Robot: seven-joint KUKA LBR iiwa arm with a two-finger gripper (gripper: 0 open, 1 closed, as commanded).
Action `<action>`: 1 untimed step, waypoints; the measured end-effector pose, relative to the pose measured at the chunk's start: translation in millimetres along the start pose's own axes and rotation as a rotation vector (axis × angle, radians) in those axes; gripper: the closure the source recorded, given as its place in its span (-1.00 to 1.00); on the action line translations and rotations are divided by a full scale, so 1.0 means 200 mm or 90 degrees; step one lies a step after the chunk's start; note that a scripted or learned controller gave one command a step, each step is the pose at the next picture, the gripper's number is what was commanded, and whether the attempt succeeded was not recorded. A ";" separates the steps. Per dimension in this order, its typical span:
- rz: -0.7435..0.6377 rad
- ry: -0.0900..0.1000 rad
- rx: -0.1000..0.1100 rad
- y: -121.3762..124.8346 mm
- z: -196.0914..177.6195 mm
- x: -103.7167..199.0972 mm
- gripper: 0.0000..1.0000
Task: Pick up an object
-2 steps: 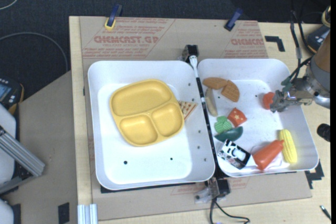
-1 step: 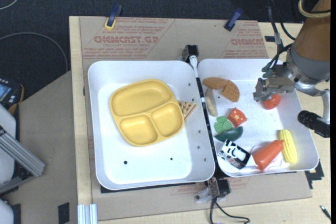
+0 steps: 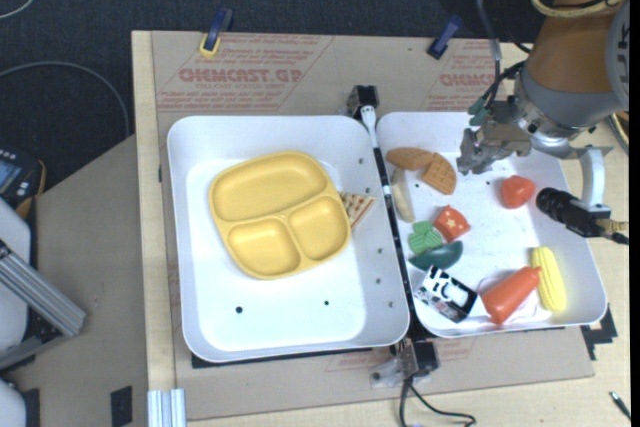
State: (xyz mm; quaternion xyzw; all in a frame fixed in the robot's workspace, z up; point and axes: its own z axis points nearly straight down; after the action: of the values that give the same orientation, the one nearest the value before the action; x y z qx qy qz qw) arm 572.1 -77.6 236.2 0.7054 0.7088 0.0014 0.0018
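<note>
Camera view: "CHEMCAST GP" is printed in red on the board point(image 3: 250, 65) under two bins, and in the left bin point(image 3: 190, 215) one yellow tray point(image 3: 280, 212) with three compartments and one waffle piece point(image 3: 357, 206) are seen. In the right bin point(image 3: 590, 285) one bread piece point(image 3: 422, 165), one tomato point(image 3: 516, 191), one carrot point(image 3: 510, 290) pointing lower left and one corn cob point(image 3: 548, 277) lying near-upright are counted. The gripper point(image 3: 478, 155) is seen above that bin's upper part, just right of the bread; whether it is apart or together cannot be told.

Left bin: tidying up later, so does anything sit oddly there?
Yes. A waffle piece lies wedged between the yellow divided plate and the left bin's right wall, apart from the other toy food in the right bin.
</note>
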 end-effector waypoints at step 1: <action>0.000 0.000 0.001 0.11 0.06 0.23 1.00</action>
State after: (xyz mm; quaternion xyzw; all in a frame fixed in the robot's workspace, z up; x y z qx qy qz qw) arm 594.4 -31.2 225.2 0.7057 0.7085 0.0010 0.0015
